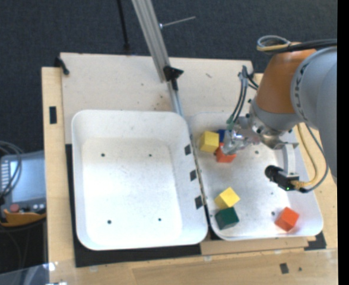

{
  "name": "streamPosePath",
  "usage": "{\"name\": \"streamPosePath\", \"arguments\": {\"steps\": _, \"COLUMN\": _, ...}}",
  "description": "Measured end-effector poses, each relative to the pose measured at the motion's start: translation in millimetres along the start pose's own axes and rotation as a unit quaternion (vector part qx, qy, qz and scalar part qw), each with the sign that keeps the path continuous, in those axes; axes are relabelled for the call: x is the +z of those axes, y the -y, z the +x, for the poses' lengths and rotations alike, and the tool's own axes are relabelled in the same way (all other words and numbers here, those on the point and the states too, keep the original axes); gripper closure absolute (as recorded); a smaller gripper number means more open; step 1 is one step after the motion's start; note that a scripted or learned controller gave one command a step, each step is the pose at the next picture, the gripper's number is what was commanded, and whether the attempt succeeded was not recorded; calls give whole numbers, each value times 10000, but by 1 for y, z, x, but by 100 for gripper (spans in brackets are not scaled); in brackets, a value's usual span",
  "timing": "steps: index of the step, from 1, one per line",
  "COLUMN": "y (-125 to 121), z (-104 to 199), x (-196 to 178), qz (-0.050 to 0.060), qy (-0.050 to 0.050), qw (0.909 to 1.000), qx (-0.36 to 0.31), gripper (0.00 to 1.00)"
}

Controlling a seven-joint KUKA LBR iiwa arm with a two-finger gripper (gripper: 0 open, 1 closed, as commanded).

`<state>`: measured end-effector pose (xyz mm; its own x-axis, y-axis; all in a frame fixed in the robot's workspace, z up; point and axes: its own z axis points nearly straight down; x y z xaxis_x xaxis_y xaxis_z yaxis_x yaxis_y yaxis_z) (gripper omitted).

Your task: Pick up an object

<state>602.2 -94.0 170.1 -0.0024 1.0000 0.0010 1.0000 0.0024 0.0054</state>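
The gripper hangs low in the right bin, directly over an orange block at the bin's eleven o'clock beside a yellow block, seemingly lined up to grab it.

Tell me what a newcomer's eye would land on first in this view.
First, the big grey and orange arm reaching in from the right, its gripper low over an orange block beside a yellow block at the far end of the right bin. Next, the bright blocks nearer: yellow, green and orange.
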Motion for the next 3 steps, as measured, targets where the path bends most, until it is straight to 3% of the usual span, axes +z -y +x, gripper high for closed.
{"name": "streamPosePath", "arguments": {"steps": 2, "y": -5, "z": 6, "x": -99, "qz": -14, "qy": 3, "qw": 10000, "qx": -15, "gripper": 100}}
{"name": "streamPosePath", "arguments": {"steps": 3, "y": 18, "z": 56, "x": -98, "qz": 23, "qy": 7, "qw": 10000, "qx": -16, "gripper": 100}}
